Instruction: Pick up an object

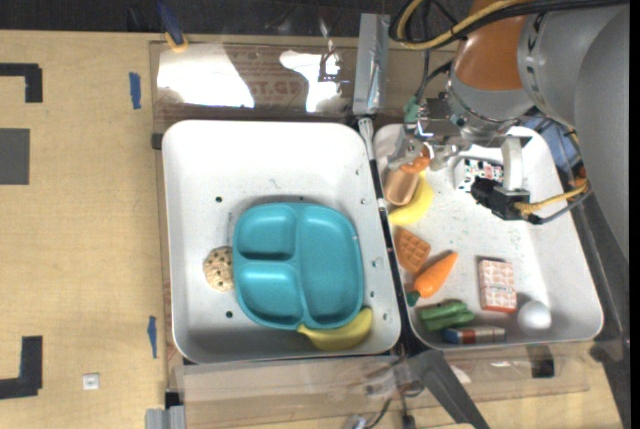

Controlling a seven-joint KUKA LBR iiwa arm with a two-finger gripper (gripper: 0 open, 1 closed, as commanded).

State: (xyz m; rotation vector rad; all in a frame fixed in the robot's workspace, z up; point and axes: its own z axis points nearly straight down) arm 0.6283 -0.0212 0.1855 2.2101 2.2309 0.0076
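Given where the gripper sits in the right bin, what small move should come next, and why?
Probably a short descent: the gripper hangs over the tan cup and yellow piece at the right bin's far left corner, with nothing visibly between its fingers.

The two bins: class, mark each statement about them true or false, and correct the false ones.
1. The teal tray lies in the left bin. True.
2. The cookie sits in the right bin. False: it is in the left bin, beside the tray.
3. The carrot lies in the right bin. True.
4. The gripper hangs above the left bin. False: it is over the right bin's far end.
5. A banana lies at the tray's near edge. True.
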